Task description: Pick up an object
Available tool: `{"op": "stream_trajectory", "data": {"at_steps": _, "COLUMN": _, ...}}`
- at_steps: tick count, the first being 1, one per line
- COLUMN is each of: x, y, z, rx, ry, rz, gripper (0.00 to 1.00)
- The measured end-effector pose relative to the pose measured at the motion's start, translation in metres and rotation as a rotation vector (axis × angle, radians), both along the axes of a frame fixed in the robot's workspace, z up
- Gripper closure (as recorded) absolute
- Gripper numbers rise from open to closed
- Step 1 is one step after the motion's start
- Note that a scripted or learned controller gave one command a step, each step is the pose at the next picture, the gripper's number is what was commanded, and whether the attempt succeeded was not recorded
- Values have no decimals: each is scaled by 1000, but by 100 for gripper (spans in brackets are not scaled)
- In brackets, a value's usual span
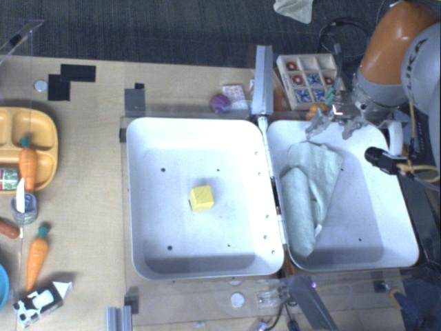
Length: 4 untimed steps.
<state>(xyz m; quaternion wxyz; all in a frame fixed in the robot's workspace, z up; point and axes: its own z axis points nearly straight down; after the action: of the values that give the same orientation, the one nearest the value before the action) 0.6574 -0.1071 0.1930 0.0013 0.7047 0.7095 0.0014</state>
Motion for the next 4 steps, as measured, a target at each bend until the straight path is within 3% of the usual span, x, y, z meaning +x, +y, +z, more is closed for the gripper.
{"op": "stream_trajectory", "data": {"at_steps": 1, "x": -44, "y": 1, "z": -83, "rx": -1, "ry": -2, "rz": 189, "gripper": 0}}
{"op": "stream_trajectory", "data": {"at_steps": 2, "x": -77, "y": 11, "z": -100, "rx": -6, "ry": -19, "rz": 248, "gripper": 0}}
{"op": "stream_trajectory", "data": {"at_steps": 3, "x": 11, "y": -10, "z": -103, "rx": 5, "ry": 15, "rz": 396, "gripper": 0}}
{"op": "stream_trajectory", "data": {"at_steps": 4, "x": -40, "y": 13, "z": -101, "rx": -7, "ry": -13, "rz": 498, "gripper": 0}}
